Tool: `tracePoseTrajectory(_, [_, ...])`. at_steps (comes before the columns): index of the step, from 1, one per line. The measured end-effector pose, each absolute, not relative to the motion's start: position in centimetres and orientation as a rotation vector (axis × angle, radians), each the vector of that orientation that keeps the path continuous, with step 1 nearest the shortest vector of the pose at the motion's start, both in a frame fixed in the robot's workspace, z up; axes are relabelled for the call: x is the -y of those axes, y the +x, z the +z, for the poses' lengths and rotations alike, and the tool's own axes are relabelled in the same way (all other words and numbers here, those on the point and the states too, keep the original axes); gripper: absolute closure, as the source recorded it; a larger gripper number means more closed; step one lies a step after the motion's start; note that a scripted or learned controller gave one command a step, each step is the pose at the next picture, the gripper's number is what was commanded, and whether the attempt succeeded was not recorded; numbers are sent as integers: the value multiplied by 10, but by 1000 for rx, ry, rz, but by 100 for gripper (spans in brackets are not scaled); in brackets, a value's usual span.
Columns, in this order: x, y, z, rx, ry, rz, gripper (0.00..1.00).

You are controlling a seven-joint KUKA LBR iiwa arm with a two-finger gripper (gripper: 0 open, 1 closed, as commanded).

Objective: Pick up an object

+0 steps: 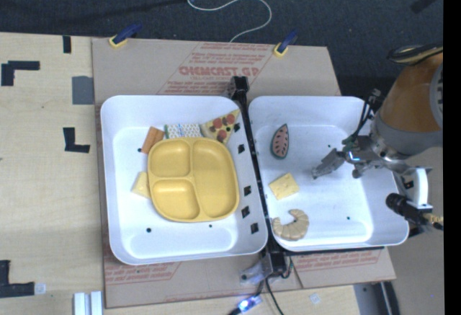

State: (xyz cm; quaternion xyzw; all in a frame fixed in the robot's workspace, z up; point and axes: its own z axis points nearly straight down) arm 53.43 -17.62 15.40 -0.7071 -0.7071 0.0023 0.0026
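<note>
In the right bin (360,231) lie a watermelon slice (280,140), a yellow cheese block (284,186) and a tan croissant (292,224). My gripper (325,165) hangs over the right half of that bin, its dark fingers pointing left toward the cheese block and a short way from it. Nothing shows between the fingers. The left bin (122,234) holds a yellow divided plate (193,179) with a pizza slice (222,125), an orange piece (152,139) and a pale yellow piece (140,184) tucked around its edges.
A black divider with clips (248,176) runs between the two bins. Both bins sit on a cardboard sheet (216,65) held by blue and yellow clamps. A white cable (230,7) loops over the dark floor behind.
</note>
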Motion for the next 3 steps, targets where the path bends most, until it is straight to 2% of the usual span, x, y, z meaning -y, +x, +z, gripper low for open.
tracePoseTrajectory(1, [178, 527, 91, 2217, -2216, 7, 0])
tracePoseTrajectory(2, [178, 527, 85, 2223, -2220, 2, 0])
tracePoseTrajectory(3, [178, 528, 95, 2225, -2222, 1, 100])
